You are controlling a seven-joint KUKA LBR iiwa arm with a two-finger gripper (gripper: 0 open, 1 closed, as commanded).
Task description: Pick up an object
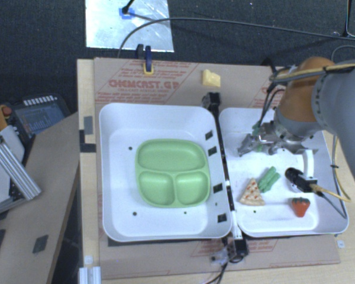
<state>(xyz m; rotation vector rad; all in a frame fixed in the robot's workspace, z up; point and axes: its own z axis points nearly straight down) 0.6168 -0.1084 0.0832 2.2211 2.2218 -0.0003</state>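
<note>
In the right bin [319, 223] lie a pizza-slice toy [252, 193], a green pod-like toy [268, 179] just right of it, and a red strawberry toy [300, 206] near the front right. My gripper [247, 145] hangs over the back left part of this bin, pointing left. It is apart from and behind the green toy. I see nothing held in it.
The left bin [115, 158] holds a green divided plate [171, 173]. A yellow wedge [211, 78] lies on the cardboard behind the bins. A divider with black clips [220, 158] runs between the bins. The arm's bulk covers the right bin's back right corner.
</note>
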